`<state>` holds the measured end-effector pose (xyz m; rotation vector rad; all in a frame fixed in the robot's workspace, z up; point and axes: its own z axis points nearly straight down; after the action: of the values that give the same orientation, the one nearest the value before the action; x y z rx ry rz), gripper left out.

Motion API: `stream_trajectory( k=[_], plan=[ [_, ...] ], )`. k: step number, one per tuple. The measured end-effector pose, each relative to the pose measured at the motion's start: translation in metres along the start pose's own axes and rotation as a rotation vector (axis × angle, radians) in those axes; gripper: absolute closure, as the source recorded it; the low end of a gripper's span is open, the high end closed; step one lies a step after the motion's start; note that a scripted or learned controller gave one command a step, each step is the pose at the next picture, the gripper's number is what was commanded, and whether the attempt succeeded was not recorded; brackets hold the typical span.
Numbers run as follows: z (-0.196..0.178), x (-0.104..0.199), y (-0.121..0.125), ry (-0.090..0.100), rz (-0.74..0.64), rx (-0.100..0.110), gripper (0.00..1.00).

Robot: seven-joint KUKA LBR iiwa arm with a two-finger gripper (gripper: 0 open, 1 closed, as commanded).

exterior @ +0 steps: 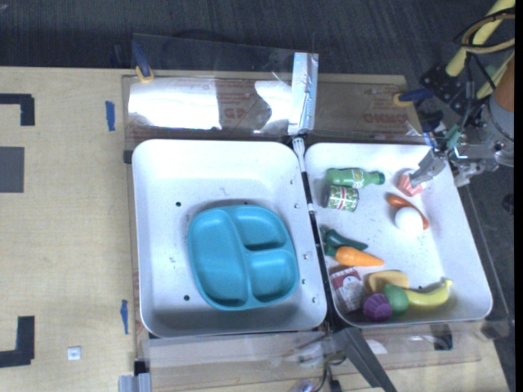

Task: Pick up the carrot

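Note:
The carrot [358,257] is orange with a dark green leafy top. It lies flat in the right bin [458,219], near that bin's left wall and a little below its middle, with the top pointing up-left. My gripper [417,180] reaches in from the right over the bin's upper right part. It is well apart from the carrot, up and to the right of it. Something small, red and white, shows right at the gripper's tip.
The right bin also holds a green bottle [353,176], a green can [342,198], a white egg [408,218], a banana [429,293], a purple fruit [377,306] and a printed packet [348,287]. A blue divided plate [243,256] lies in the left bin [163,178]. Cables [462,64] hang at the upper right.

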<state>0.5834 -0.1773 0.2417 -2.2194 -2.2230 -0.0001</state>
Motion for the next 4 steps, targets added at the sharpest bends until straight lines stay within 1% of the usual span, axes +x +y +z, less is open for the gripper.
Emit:
stream_trajectory(
  k=[1, 2, 3, 4],
  plan=[
    [0.092, 0.044, -0.030, 0.001, -0.117, 0.004, 0.00],
    [0.057, 0.128, -0.076, 0.001, -0.423, 0.001, 0.00],
    [0.129, 0.072, -0.059, -0.001, -0.189, -0.015, 0.00],
    [0.139, 0.080, -0.079, -0.003, -0.064, -0.045, 0.00]
  ],
)
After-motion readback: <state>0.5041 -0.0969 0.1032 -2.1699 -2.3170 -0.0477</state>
